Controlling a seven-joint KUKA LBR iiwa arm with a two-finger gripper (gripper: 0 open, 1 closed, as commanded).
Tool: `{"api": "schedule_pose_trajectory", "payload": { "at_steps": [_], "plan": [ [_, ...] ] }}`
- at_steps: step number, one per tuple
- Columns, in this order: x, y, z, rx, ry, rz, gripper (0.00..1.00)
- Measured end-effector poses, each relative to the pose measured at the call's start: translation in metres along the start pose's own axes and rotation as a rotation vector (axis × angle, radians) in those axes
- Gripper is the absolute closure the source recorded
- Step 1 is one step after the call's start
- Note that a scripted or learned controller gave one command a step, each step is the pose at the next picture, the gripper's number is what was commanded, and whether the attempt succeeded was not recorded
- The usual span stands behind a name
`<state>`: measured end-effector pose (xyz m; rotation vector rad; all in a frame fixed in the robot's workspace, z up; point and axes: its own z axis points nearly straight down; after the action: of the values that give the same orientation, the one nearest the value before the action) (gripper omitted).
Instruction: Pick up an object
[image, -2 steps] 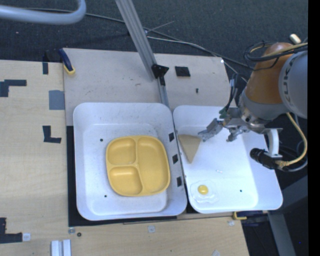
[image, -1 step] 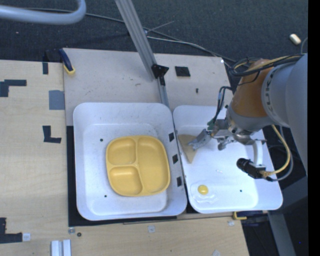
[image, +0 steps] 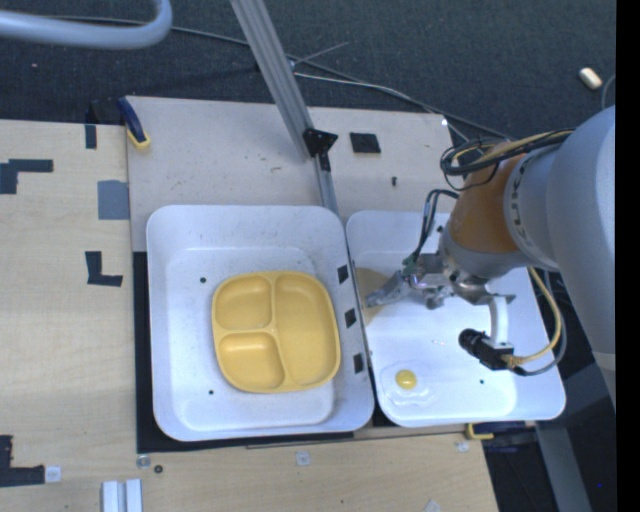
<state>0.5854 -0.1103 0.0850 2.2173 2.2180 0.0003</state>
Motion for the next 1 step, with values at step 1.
{"api": "schedule_pose_trajectory", "payload": {
  "at_steps": [1],
  "plan": [
    [0.0008, 0.002, -0.0139, -0.005, 0.0, -0.002, 1.0]
  ]
}}
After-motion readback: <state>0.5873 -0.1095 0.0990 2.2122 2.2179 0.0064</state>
